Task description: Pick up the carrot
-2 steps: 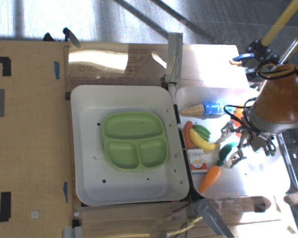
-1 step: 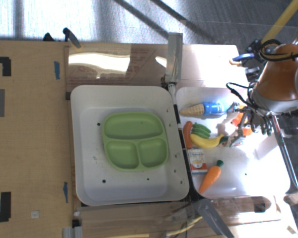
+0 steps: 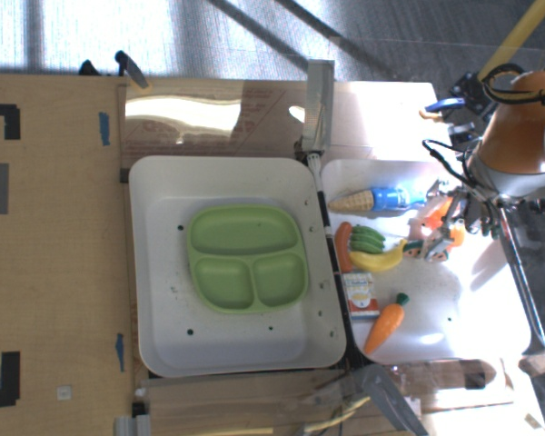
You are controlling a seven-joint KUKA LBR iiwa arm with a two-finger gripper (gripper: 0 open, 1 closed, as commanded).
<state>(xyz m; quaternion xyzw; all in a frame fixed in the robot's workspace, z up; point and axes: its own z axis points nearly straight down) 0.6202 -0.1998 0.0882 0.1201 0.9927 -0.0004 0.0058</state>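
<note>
Now, the scene at this moment:
Arm [image 3: 518,134]: it reached in from the right, over the right bin [image 3: 454,321].
Gripper [image 3: 445,234]: it hung low over the upper part of the right bin, near the banana's tip; whether the hand was wide or narrow, I cannot tell.
Carrot [image 3: 385,325]: it lay at the lower part of the right bin, tilted, green top up, well apart from the gripper.
Banana [image 3: 378,260]: it lay beside a green vegetable [image 3: 367,239].
Ice cream cone [image 3: 372,200]: it lay above them.
Small carton [image 3: 359,292]: it lay at the bin's left wall.
Left bin [image 3: 154,243]: it held a green divided plate [image 3: 248,258].
</note>
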